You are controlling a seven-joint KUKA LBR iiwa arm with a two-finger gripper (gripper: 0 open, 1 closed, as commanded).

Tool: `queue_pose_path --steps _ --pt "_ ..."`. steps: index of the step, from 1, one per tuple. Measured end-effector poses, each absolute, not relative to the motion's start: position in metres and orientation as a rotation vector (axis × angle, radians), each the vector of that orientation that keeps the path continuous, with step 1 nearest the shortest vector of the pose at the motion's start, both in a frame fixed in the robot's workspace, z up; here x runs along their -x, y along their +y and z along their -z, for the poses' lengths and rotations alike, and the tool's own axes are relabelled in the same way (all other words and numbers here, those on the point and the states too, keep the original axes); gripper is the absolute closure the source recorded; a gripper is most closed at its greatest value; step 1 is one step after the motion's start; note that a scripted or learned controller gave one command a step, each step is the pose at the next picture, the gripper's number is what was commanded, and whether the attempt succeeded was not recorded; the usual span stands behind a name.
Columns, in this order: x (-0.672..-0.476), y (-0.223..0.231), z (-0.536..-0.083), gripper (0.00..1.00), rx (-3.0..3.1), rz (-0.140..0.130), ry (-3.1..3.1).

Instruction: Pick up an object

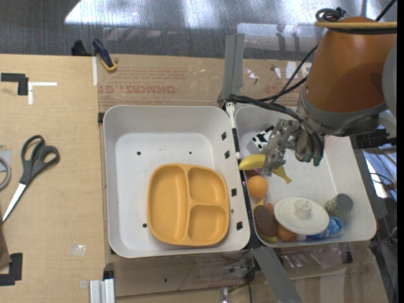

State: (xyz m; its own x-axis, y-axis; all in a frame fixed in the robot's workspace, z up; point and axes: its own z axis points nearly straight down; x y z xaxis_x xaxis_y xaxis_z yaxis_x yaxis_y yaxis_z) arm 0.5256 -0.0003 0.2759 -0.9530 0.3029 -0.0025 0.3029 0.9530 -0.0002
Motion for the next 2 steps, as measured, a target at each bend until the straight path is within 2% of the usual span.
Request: queue_pose_path --steps 1,2 --pt "-0.585 -0.068 -0.326 1.0 -0.259 0.001 3.127" --pt "-0.537 -0.067 -0.284 1.0 -0.823 0.002 3.033"
